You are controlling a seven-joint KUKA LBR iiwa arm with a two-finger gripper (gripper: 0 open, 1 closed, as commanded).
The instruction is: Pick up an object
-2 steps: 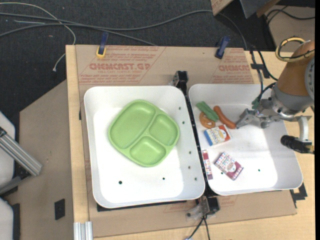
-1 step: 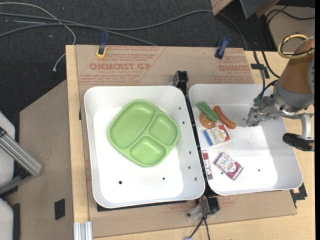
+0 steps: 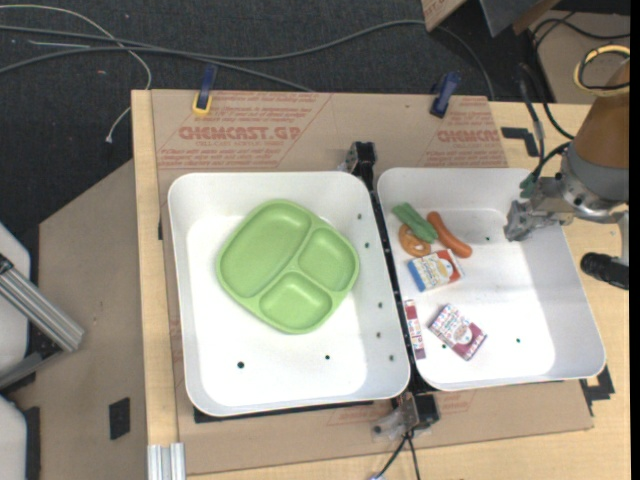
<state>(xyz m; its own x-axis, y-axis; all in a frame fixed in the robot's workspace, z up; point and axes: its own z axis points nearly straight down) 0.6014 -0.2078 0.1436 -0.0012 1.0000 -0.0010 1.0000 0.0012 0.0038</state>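
My gripper [image 3: 522,220] hung over the right bin [image 3: 560,348], near its far right edge; finger gap too blurred, can't tell. Sausage [image 3: 449,234], orange-red, lay at the bin's far left, long axis running diagonally from far-left to near-right, beside a green pod [image 3: 412,219]. Nothing between my fingers, probably.
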